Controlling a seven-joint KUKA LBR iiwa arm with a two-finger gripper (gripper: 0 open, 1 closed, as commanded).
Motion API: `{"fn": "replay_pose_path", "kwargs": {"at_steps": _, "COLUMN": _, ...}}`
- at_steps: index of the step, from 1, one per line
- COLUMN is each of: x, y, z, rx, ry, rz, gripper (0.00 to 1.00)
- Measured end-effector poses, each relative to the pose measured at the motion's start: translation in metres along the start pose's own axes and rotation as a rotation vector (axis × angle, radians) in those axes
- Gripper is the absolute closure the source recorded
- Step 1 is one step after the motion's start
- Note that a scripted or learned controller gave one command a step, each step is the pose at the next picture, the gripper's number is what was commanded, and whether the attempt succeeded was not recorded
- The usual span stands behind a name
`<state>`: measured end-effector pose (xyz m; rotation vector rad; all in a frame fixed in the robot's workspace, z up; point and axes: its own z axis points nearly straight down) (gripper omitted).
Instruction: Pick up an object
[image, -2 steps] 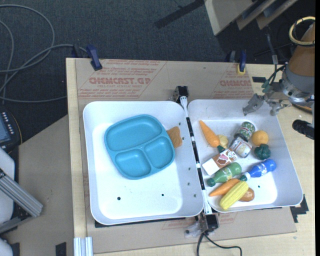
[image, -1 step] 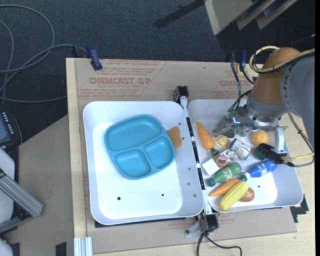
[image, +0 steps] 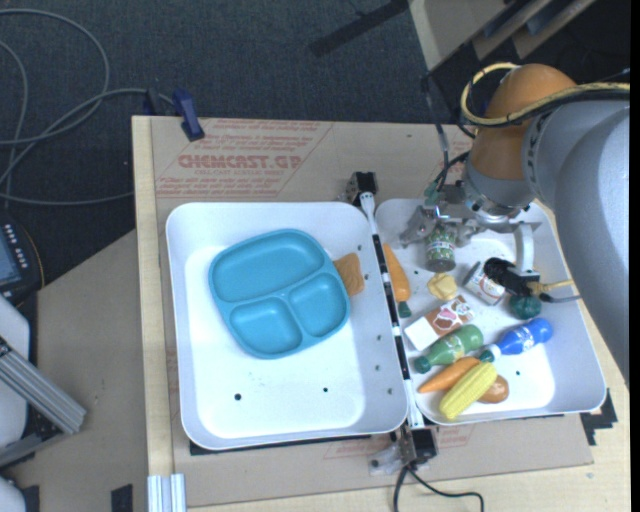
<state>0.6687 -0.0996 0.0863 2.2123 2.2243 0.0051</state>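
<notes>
Grey arm's hand (image: 438, 222) sits in the upper part of the right white bin (image: 575, 385), over a small dark jar (image: 439, 252); grip state cannot be told. Left white bin (image: 190, 330) at centre holds a blue sectioned plastic plate (image: 279, 292).

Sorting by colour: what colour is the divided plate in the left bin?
Light blue; the divided plate shows clearly in the camera view.
</notes>
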Motion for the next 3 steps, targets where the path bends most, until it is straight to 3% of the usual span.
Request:
{"fn": "replay_pose_path", "kwargs": {"at_steps": 1, "x": -0.022, "y": -0.002, "z": 0.001, "rx": 0.003, "ry": -0.001, "rz": 0.007, "gripper": 0.0}}
{"fn": "replay_pose_path", "kwargs": {"at_steps": 2, "x": -0.021, "y": -0.001, "z": -0.01, "rx": -0.001, "ry": -0.002, "rz": 0.004, "gripper": 1.0}}
{"fn": "replay_pose_path", "kwargs": {"at_steps": 3, "x": 0.033, "y": -0.036, "z": -0.106, "rx": -0.003, "ry": 0.002, "rz": 0.0, "gripper": 1.0}}
